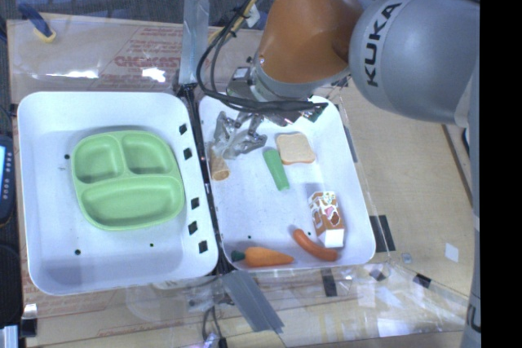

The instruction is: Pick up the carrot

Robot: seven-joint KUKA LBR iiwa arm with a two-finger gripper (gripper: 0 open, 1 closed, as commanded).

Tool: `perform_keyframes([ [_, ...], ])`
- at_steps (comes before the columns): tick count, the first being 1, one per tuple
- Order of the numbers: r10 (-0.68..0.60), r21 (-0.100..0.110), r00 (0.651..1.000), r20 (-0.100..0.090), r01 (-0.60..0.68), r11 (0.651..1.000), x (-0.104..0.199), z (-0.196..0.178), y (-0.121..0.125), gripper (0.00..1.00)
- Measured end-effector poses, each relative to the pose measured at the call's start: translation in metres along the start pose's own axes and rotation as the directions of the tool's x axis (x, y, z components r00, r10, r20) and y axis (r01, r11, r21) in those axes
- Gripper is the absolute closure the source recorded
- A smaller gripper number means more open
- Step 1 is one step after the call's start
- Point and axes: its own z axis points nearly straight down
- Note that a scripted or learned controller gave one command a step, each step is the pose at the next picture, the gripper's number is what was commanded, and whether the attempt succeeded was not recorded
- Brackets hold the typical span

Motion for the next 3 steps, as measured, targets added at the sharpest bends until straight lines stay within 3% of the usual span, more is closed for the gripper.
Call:
perform_keyframes([
  [1,-0.358,-0.001,0.934,0.0,0.358,0.934,-0.064,0.001,0.012,1.0],
  [2,-0.483,-0.005,0.876,0.0,0.483,0.876,-0.142,0.028,0.045,1.0],
  [3,-0.545,0.004,0.838,0.002,0.545,0.838,-0.231,0.083,0.101,1.0],
])
